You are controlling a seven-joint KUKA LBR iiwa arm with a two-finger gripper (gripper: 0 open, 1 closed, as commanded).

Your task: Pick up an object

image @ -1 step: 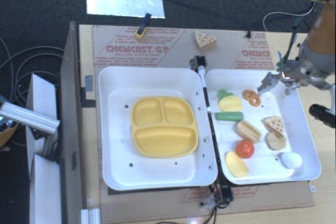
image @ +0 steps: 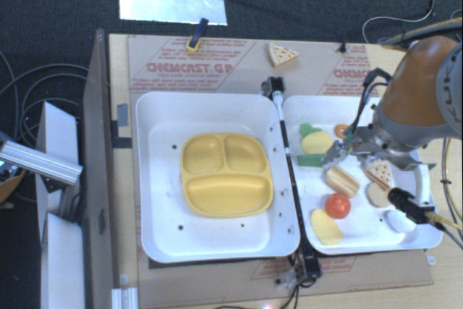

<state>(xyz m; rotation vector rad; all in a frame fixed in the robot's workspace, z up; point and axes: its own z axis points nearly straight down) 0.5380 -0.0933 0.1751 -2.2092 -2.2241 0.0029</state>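
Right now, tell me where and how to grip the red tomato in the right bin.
Grip the red tomato across its round middle, coming straight down from above. It is ball-shaped, so any axis works, but set the pincer fingers left-right: the hot dog sits just behind it and the yellow piece just in front.

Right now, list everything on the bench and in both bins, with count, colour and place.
Shallow white plastic bins: two, white, side by side on the bench.
Yellow divided plastic plate: one, yellow, middle of the left bin.
Red toy tomato: one, red, right bin, near side.
Pale yellow toy pieces: two, yellow, right bin, one at the near edge, one further back.
Toy hot dog bun: one, tan, right bin centre.
Toy pizza wedges: two, cream, one on the board behind the bins, one in the right bin.
Grey arm with orange band: one, over the right bin.
Tool: one, low among the toys.
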